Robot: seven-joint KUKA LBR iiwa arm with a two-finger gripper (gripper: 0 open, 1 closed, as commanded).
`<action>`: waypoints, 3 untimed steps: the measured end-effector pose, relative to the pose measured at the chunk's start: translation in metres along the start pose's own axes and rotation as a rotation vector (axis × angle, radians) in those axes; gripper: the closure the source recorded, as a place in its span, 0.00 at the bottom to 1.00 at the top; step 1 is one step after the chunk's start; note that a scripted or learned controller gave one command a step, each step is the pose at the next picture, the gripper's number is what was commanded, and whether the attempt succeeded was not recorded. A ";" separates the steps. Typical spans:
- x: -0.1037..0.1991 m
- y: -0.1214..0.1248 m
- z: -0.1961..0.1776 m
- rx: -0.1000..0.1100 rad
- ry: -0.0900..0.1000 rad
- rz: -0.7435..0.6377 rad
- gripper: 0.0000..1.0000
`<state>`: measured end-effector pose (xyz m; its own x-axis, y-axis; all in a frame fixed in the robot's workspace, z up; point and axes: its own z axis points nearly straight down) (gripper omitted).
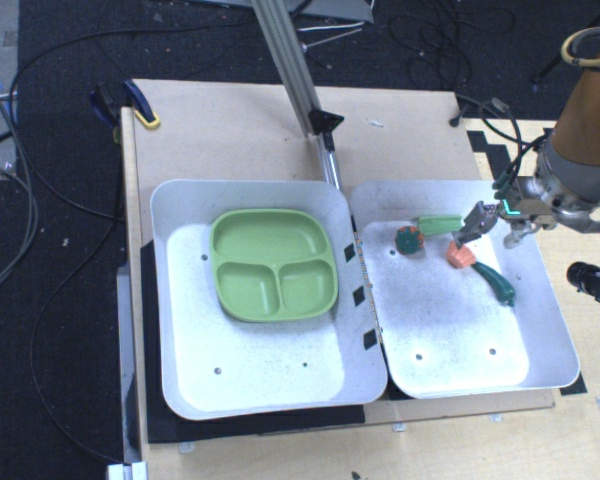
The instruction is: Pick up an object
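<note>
One wooden table (240, 128) carries two white bins: the left bin (185, 368) holds a single green divided plate (275, 265), the right bin (460, 358) four small toys. The grey arm (580, 158) reaches in from the right, its jaws (492, 220) spread apart above the bin's upper edge, gripping nothing. Beside them lie a light green piece (438, 225), a dark green ball (410, 239), an orange piece (461, 256) and a teal piece (495, 280).

We saw the grey arm (580, 158), its orange band uppermost, reach in from the right edge with its wrist tilted leftward, and the gripper (500, 223) hung low with its two fingers (476, 222) spread apart, nothing between them.
</note>
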<state>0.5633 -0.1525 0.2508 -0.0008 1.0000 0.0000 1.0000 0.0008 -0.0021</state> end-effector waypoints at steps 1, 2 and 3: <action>0.000 0.000 -0.001 -0.002 0.000 0.000 0.00; -0.005 0.000 0.044 0.002 0.000 0.002 0.00; -0.014 -0.002 0.103 0.003 0.000 0.002 0.00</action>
<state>0.5609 -0.1668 0.1479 0.0014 1.0000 0.0004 1.0000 -0.0014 -0.0049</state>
